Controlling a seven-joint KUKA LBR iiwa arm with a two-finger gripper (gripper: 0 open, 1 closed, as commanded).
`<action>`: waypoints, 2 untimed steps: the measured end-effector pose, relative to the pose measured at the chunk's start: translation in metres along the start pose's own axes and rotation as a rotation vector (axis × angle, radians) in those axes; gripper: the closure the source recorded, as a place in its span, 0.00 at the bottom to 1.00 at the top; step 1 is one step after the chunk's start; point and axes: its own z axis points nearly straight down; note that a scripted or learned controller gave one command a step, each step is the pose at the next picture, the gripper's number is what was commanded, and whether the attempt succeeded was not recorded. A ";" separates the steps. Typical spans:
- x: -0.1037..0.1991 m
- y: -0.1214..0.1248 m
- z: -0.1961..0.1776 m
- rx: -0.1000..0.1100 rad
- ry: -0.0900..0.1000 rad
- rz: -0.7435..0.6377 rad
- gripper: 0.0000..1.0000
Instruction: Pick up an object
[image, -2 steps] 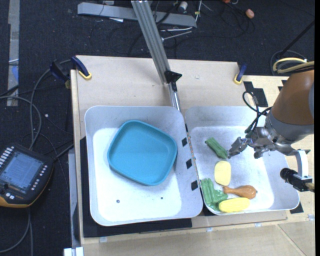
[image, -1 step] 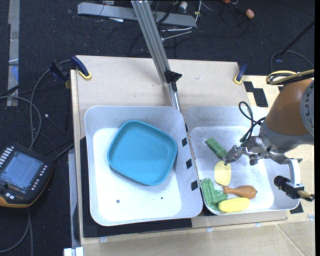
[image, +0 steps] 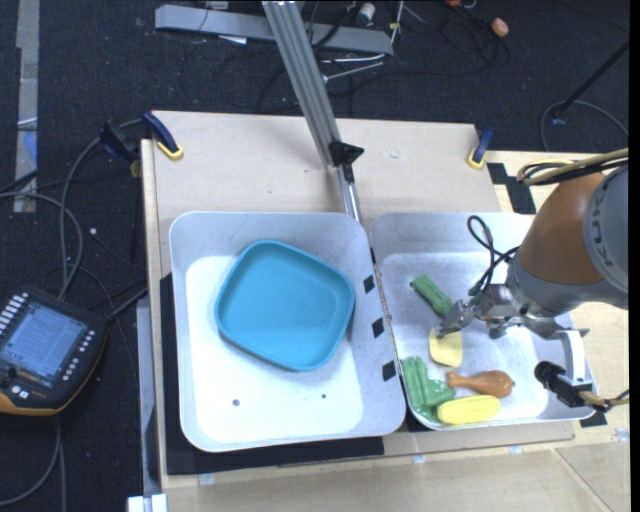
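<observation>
A: Left bin (image: 200, 400), contents?

B: One item: a blue square plate (image: 285, 305), lying flat and filling most of the bin's upper part. Not near the arm.

A: Right bin (image: 395, 240)?

B: Five toy food pieces. A dark green pickle-shaped piece (image: 432, 294), angled, toward the middle. A pale yellow wedge (image: 447, 349) just below it. A brown drumstick (image: 483, 381) nearer the front. A yellow corn cob (image: 468, 409) against the front wall, touching or nearly touching the drumstick. A bright green pod-like piece (image: 420, 385) along the left wall.

A: Gripper?

B: The gripper (image: 458, 316) sat low in the right bin, between the pickle piece and the yellow wedge, at the wedge's upper edge. Whether it was released or clenched could not be told; dark hardware and cables covered the tip. Nothing was visibly held.

A: Likeliest target?

B: The yellow wedge, by position. A judgement only.

A: Risks logged?

B: Three. A flat, smooth wedge could slip out sideways on closing. The pickle piece lay close enough to be nudged or caught alongside. A descent slightly off centre would close on the bin floor and lift nothing.
</observation>
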 end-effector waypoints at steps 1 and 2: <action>0.000 0.001 -0.012 -0.003 0.000 0.000 1.00; 0.002 -0.001 -0.054 -0.003 -0.001 0.000 1.00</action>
